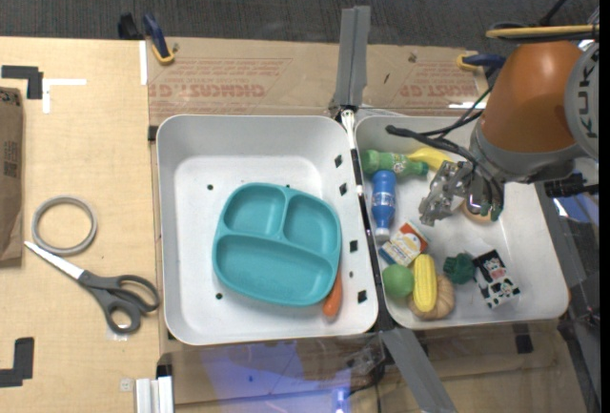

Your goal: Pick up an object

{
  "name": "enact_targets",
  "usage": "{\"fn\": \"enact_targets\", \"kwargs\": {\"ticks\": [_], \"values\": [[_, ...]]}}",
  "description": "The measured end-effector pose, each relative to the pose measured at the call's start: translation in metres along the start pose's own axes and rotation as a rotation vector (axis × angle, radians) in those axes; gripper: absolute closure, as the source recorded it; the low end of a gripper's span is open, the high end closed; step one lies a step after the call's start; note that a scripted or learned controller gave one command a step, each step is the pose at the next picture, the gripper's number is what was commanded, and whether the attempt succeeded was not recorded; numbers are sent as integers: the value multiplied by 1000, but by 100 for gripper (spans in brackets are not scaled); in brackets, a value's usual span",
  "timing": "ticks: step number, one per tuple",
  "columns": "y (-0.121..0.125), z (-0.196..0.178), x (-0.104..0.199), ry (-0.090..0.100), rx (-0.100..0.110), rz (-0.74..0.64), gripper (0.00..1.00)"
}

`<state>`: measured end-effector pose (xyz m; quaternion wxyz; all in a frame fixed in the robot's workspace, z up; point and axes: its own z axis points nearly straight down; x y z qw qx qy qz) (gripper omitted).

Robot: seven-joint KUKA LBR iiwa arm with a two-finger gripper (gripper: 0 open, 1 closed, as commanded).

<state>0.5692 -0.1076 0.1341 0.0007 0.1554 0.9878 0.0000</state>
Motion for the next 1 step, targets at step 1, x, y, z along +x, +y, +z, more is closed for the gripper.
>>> {"fn": "enact_targets", "kwargs": {"ticks": [1], "values": [[0, 0, 0, 0, 0, 0, 0]]}}
